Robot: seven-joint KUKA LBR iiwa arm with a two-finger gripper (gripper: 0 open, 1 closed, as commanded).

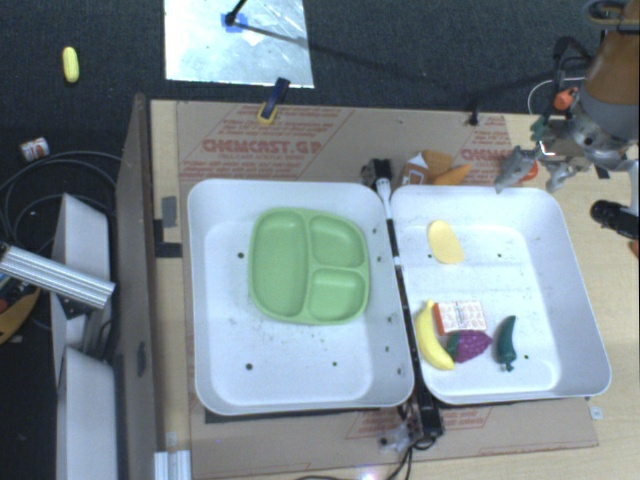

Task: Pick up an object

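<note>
The right bin point(575, 298) holds a pale yellow oval piece point(445, 241) near its back. At its front lie a yellow banana point(432, 338), a small white and red box point(462, 316), a purple grape bunch point(470, 347) and a dark green pepper point(506, 340). My gripper point(535, 168) hangs over the back right corner of that bin, above its rim, well away from all of these. Its fingers stand open with nothing between them.
A green divided plate point(307, 266) lies in the left bin point(215, 298). An orange item point(441, 172) sits on the cardboard behind the bins. Cables and a metal rail point(55, 276) lie off to the left of the bench.
</note>
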